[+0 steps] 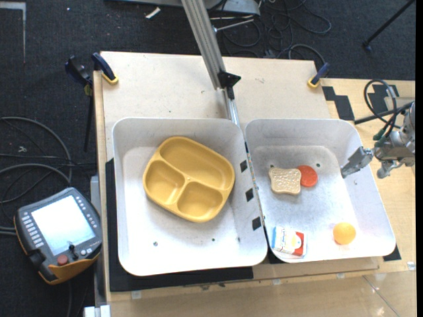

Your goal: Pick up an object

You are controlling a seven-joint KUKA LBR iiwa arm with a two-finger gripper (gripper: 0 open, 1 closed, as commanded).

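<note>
Well apart, orange ball lies below gripper.

Left of the gripper, a flat toast slice touches a red disc. Below-left lie an orange ball and a white carton.

Views: one, fixed camera view.
Position: above the surface, high enough to take in both bins.
Facing: downward at a slant; far edge of surface toward frame top, near edge toward frame bottom.
Coverage: left bin and right bin side by side mid-frame; dark floor with cables around them.
Distance: moderate; whole surface nearly fits, right side cropped.
Arm entry: from frame right.
Overlap: n/a, single view.
</note>
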